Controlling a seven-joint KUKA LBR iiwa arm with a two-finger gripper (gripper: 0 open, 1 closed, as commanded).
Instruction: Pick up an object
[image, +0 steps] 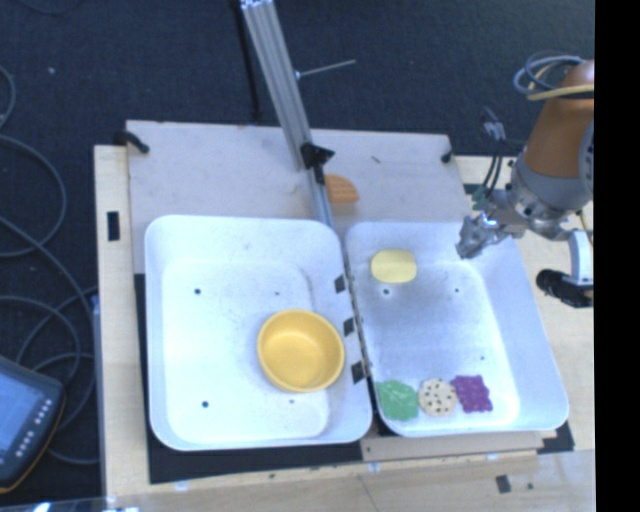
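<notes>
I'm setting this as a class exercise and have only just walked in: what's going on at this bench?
A grey robot arm with an orange band reaches in from the right, its gripper over the far right edge of the right bin, holding nothing visible. That bin holds a pale yellow piece at the far end and, along the near edge, a green piece, a cookie and a purple piece. The left bin holds a yellow bowl. Nothing is picked up yet.

No legible text or labels anywhere.
</notes>
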